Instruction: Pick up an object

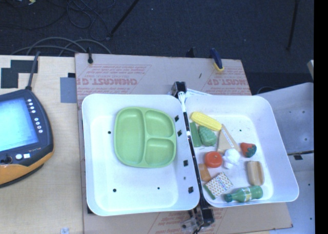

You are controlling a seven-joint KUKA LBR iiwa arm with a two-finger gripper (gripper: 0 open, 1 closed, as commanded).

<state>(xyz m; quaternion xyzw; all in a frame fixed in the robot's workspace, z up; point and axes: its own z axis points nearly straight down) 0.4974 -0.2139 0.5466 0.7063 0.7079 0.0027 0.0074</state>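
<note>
Toys crowd the right bin (279, 176), while the left bin (97, 176) carries a green divided plate (145, 137) lying flat near its middle. The arm and its tool are out of the camera view, so whether the tool stands apart or together cannot be told, nor how any toy lies relative to it.

In the right bin, a yellow corn cob (205, 120) lies near the top left corner, its long axis slanting from upper left down to lower right. Just below it sits a green lumpy toy (207, 135), touching a tan wedge (225, 140) beside it. A red-orange round piece (213, 159) rests near the bin's middle, just beside a small white ball (232, 156). A strawberry (248, 149) lies to the right of the ball. A hot dog bun (254, 172) lies with its long axis nearly up and down in the view. A green bottle (244, 194) lies on its side along the bottom edge, its long axis roughly left to right, with a patterned cracker square (219, 183) just to its upper left.

A teach pendant (20, 130) rests on the surface at far left.
</note>
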